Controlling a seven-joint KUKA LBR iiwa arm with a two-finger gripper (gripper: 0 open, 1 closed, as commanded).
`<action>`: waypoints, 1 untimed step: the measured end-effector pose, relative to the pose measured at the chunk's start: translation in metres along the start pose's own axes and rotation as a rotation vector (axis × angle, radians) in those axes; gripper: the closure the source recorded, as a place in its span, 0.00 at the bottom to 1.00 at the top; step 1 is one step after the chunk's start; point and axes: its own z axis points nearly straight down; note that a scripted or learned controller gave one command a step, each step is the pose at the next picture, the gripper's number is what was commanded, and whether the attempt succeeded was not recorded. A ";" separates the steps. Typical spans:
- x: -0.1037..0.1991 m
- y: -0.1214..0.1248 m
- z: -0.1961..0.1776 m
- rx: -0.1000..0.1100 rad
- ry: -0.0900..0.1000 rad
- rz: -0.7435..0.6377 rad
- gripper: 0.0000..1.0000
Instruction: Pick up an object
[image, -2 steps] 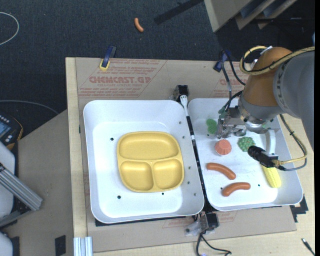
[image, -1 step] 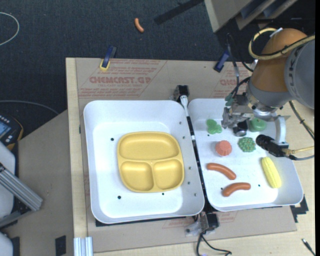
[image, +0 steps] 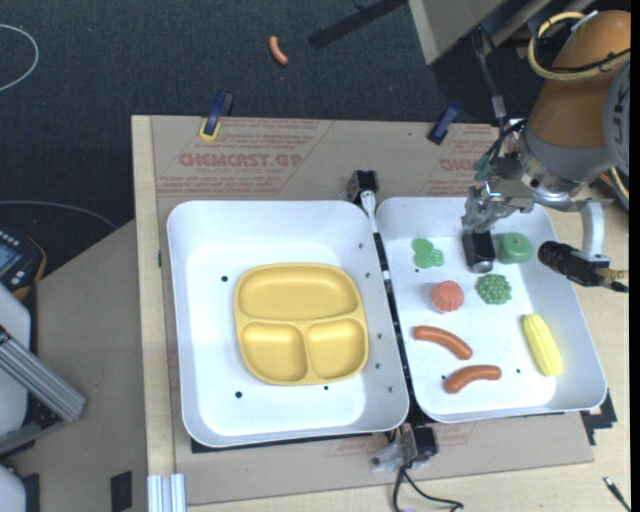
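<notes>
Camera view, nearest edge first: the worktop (image: 100, 300) is a board carrying two shallow white bins side by side, and cables trail off its front edge. In the left bin (image: 195, 330) a yellow divided plate (image: 300, 322) lies flat near the middle, well apart from anything the arm could want.

The right bin (image: 585, 385) holds all the loose toy food, spread out with gaps between pieces, which probably leaves the fingers room to come down around any one of them. Closest to the front is a sausage (image: 471, 377), with a second sausage (image: 442, 341) just behind it. A yellow corn cob (image: 542, 344) lies along the right side. Further back sits a small red tomato-like piece (image: 447, 296), then a bumpy green floret (image: 493, 289), and at the left a leafy green piece (image: 428, 253).

Farthest in, the gripper (image: 481, 250) hangs over the back of this bin, pointing down, between the leafy piece and a round green piece (image: 515, 248) just beside it. Whether its fingers are apart or together I cannot tell; they read as one dark block from this angle, and nothing is seen clamped in them. No object appears lifted yet, so the pick is judged still undone, with the round green piece and the floret nearest to hand.
</notes>
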 end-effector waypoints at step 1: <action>0.000 0.001 0.002 0.006 0.001 0.000 1.00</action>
